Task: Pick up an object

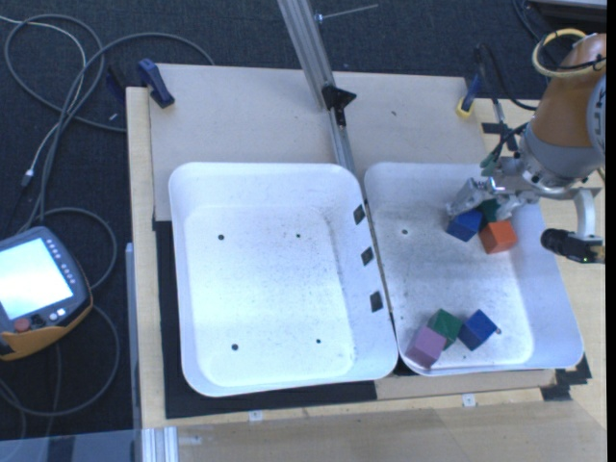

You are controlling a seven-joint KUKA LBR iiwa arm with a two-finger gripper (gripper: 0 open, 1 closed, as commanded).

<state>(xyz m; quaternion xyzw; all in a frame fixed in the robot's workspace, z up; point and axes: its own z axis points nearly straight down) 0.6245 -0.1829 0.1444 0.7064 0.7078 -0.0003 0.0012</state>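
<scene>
— Item: my gripper (484,198)?
— Low in the right bin (539,287), over blue cube (464,225) and orange cube (498,237); grip indiscernible, tips hidden.
— Others?
— Purple, green, blue blocks near front rim.

Bench (241,114) bears left bin (192,191) beside right bin (549,287)

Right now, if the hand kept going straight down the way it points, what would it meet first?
Most likely the blue cube directly under the hand, with the orange cube beside it; depth is hard to judge.
</scene>
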